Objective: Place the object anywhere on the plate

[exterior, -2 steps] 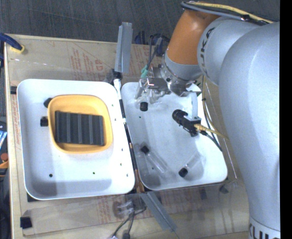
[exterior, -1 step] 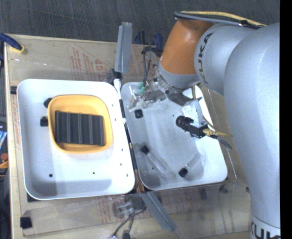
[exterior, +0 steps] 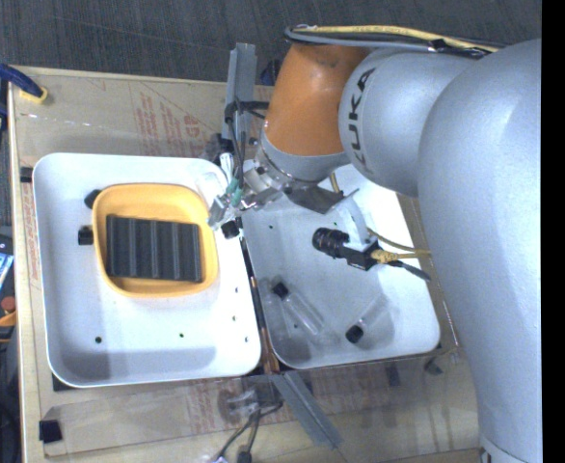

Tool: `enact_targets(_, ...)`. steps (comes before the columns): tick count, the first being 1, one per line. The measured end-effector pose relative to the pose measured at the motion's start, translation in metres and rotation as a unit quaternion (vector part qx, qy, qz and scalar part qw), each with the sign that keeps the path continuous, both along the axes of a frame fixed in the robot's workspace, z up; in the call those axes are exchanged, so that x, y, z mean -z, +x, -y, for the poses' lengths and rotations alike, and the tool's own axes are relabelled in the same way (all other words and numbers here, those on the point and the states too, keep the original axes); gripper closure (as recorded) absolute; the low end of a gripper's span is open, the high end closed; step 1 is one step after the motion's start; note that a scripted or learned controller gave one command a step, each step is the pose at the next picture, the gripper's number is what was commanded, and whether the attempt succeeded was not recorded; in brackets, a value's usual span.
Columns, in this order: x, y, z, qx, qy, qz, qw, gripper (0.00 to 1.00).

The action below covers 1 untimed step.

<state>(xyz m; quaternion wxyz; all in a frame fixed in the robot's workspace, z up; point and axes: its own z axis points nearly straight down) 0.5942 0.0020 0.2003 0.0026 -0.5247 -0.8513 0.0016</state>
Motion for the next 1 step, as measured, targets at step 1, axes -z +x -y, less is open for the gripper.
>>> enact_targets(1, -0.0001, 0.0001, 0.0007, 0.001, -0.0002, 0.0, 1.0, 0.0)
